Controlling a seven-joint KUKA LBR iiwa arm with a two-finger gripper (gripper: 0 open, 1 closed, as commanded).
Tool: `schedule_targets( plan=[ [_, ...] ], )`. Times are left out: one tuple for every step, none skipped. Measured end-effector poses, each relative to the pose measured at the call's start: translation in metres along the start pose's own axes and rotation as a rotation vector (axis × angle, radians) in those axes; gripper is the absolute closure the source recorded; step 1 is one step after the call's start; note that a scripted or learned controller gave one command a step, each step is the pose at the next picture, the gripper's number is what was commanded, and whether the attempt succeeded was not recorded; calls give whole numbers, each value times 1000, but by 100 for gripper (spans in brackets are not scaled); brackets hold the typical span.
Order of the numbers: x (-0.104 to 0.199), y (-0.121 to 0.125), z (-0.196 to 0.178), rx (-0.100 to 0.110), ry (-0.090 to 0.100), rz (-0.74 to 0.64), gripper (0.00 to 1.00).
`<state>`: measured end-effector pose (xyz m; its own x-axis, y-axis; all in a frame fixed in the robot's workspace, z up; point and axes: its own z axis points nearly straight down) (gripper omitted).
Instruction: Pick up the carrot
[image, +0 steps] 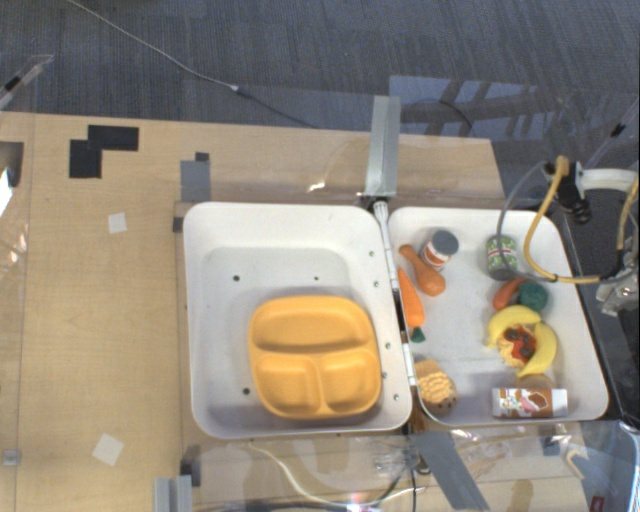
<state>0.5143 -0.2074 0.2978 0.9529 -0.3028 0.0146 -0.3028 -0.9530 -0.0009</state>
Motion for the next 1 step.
schedule_targets(
  plan=[
    [-19,1,143,5,-24,2,100]
  ],
)
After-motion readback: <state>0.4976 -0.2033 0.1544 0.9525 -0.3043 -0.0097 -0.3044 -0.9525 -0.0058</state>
